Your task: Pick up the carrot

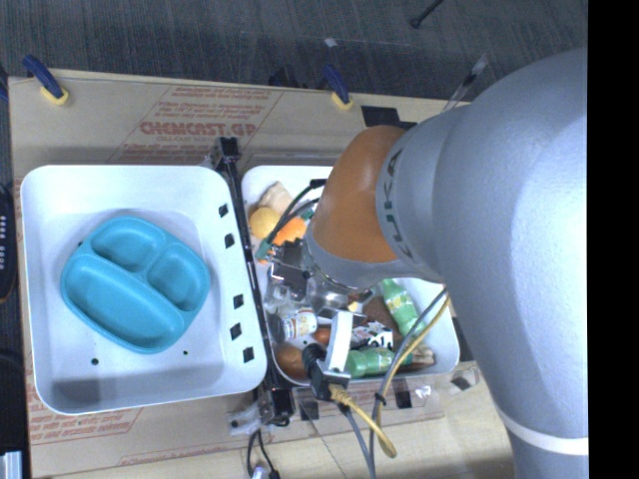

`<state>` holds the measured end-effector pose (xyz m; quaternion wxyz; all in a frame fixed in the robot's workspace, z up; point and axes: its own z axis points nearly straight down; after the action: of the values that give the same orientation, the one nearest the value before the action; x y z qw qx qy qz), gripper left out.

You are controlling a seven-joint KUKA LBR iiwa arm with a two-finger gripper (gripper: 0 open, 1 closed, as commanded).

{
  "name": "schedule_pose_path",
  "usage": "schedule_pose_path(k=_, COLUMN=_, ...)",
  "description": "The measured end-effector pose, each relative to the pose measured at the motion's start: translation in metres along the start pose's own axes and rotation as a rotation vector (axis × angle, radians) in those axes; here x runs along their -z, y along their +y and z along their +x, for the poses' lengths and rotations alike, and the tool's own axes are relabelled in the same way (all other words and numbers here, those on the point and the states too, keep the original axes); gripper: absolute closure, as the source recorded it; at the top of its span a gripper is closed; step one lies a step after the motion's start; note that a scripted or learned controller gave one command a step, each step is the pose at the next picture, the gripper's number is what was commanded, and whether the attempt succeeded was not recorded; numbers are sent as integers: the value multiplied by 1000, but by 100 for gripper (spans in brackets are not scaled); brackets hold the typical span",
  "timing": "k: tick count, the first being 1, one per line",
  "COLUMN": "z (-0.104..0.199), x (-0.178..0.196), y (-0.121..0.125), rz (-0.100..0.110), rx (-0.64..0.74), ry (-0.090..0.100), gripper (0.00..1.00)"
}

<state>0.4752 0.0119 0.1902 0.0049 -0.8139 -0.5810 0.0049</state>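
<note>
The arm (479, 208) reaches in from the right and bends down over the right bin (262, 180), so that its grey body and orange band (359, 203) cover most of that bin. The gripper (300, 282) hangs low among the bin's contents, near the bin's left wall, with cables (359, 422) trailing from the wrist toward the front edge of the table (150, 118). Whether the jaws stand wide, narrow or closed on anything cannot be told, because wrist hardware and clutter hide them. An orange piece (290, 231), judged to be the carrot, lies in the upper left part of the right bin, just beside a pale yellow item (265, 218) and just above the gripper; it is partly hidden by the arm. The bin is crowded: a green bottle (399, 305) and other small items lie packed close together, which leaves little free room for the jaws around any one thing. The left bin (40, 267) holds a blue divided plate (135, 282), well apart from the work area. The wrist points steeply downward, a pose suited to a top-down grasp, and the pick is judged not yet complete.
</note>
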Motion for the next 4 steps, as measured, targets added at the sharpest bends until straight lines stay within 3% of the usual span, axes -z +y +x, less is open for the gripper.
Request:
schedule_pose_path(k=1, z=3, x=0, y=0, rz=-4, rx=-426, ry=3, gripper=100)
schedule_pose_path(k=2, z=34, x=37, y=-11, rz=-3, rx=-507, ry=6, gripper=100)
schedule_pose_path(k=3, z=18, x=0, y=-7, rz=1, rx=-299, ry=1, gripper=100)
schedule_pose_path(k=4, z=-16, x=1, y=23, rz=-4, rx=65, ry=0, gripper=100)
